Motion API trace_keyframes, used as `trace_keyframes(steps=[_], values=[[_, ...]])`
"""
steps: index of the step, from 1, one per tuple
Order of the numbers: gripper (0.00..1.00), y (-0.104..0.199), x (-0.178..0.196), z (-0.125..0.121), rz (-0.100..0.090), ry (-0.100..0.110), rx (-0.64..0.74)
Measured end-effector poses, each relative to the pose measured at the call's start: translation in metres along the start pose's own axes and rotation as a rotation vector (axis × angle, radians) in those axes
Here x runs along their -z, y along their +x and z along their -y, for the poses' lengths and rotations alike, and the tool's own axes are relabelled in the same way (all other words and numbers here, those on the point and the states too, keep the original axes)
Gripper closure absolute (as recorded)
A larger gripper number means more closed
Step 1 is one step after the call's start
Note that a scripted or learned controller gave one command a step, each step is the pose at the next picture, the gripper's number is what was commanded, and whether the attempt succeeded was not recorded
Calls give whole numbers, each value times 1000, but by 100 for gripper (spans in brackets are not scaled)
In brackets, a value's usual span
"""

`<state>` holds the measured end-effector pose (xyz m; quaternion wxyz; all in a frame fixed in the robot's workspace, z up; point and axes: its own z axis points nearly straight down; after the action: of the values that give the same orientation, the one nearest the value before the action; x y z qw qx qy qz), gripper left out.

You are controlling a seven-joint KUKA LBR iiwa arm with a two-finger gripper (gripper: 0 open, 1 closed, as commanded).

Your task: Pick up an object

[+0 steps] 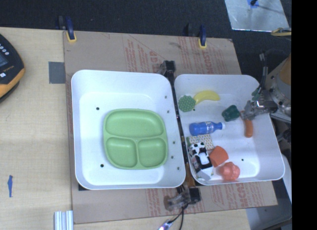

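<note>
At the far left edge of the bench (pixel 34 140), a yellow and black device (pixel 7 70) lies partly cut off by the frame. A patch of grey tape (pixel 56 72) sits on the wood just to its right, beside a brown cardboard sheet (pixel 124 51) held by two blue and yellow clamps (pixel 71 30).

The left bin (pixel 84 83) rests on the cardboard. It holds a light green divided plate (pixel 134 138), lying flat near the centre, with one long compartment at the back and two smaller ones at the front.

The right bin (pixel 267 167) stands just beside the left bin. Its contents, from left to right:
- a green bumpy ball (pixel 186 103) near the back left corner;
- a yellow banana (pixel 206 96) touching the ball on its right;
- a blue bottle (pixel 205 127) lying on its side;
- a patterned card (pixel 201 140) below the bottle;
- a black and white toy (pixel 200 157) near the front left corner;
- an orange cup (pixel 218 155) and a pink lump (pixel 229 171), close together at the front;
- a dark green block (pixel 230 112);
- an orange carrot (pixel 248 127) lying lengthwise near the right wall.

The gripper (pixel 249 110) hangs above the right side of this bin, just over the back end of the carrot and beside the dark green block. Whether its fingers are apart or together cannot be told. No object can be seen held between them.
</note>
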<state>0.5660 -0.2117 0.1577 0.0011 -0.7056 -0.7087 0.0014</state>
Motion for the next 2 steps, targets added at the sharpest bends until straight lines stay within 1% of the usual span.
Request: trace_keyframes(steps=[1, 2], values=[[100, 0, 0, 55, -1, 0, 0], [100, 4, 27, 45, -1, -2, -1]])
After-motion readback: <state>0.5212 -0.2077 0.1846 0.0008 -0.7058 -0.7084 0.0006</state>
